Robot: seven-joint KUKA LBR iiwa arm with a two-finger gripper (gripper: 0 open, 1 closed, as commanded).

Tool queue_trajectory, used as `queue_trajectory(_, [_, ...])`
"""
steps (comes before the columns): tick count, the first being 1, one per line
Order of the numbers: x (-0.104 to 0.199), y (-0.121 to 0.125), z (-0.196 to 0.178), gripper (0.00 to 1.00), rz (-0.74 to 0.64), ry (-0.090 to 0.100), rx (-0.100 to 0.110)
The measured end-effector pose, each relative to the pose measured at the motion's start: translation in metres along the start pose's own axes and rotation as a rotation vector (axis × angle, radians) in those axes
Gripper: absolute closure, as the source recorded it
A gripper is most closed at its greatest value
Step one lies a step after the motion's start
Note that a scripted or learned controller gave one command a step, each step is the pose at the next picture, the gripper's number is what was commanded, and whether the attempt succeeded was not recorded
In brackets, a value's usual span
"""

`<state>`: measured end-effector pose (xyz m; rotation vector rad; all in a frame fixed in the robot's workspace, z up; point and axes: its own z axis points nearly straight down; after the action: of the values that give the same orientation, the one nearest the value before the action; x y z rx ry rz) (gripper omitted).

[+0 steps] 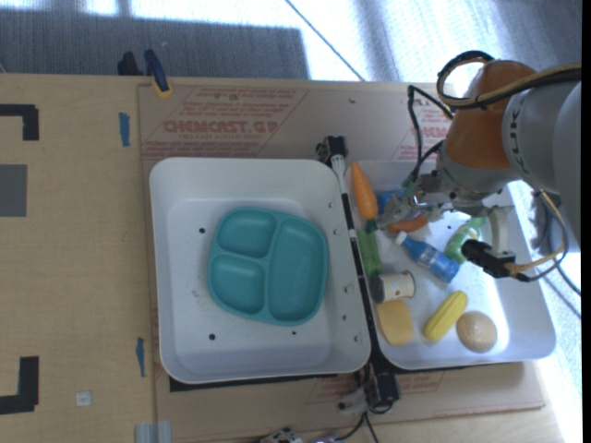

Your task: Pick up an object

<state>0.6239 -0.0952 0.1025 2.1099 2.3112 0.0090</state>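
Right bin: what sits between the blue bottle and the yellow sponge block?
In the camera view, a small cream cylinder with a dark end lies between the blue bottle and the yellow block, near the right bin's left wall.

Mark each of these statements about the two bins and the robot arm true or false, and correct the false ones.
1. A teal divided plate lies in the left bin. True.
2. The yellow corn cob lies in the left bin. False: it lies in the right bin, beside a tan egg-shaped item.
3. The gripper is over the right bin, near the orange carrot. True.
4. The teal plate has two toys resting on it. False: its three compartments hold nothing.
5. A blue bottle lies in the right bin. True.
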Motion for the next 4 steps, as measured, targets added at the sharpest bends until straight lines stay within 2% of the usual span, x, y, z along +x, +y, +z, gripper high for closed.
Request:
queue_trajectory(1, [0.0,0.001,-0.011,1.0,0.001,0.0,-0.004])
queue_trajectory(2, [0.0,0.001,-0.011,0.0,0.001,0.0,-0.004])
queue_trajectory(3, [-0.017,-0.006,0.017,0.0,-0.483,0.007,0.01])
queue_trajectory(4, [-0.011,0.019,0.018,0.0,-0.475,0.011,0.03])
